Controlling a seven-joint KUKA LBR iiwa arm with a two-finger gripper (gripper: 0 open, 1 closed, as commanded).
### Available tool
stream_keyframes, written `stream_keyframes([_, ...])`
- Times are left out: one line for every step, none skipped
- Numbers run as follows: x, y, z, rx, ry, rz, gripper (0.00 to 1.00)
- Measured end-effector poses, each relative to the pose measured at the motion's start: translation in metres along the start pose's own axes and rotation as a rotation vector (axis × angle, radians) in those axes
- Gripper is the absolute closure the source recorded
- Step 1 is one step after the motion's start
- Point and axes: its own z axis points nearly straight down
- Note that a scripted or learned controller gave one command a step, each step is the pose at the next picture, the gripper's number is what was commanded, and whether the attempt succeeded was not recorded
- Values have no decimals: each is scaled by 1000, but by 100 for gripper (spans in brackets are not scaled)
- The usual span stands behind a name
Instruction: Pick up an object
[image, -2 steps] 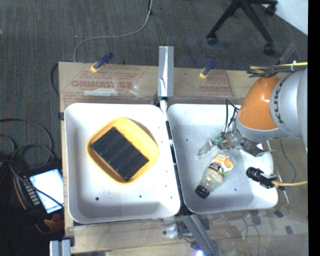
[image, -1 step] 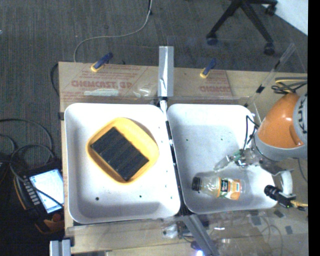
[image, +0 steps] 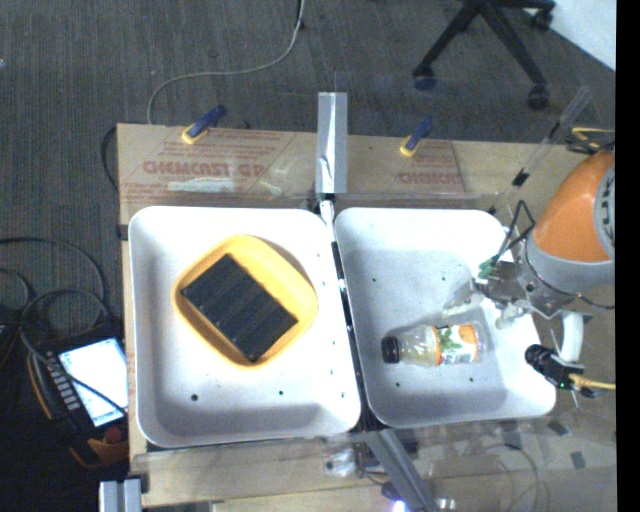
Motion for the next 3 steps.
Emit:
stream_keyframes([-6, -11, 42, -13, -2, -166, 0])
stream_keyframes([9, -33, 41, -24, -9, -257, 0])
stream_keyframes([27, -51, 41, -25, -10, -240, 0])
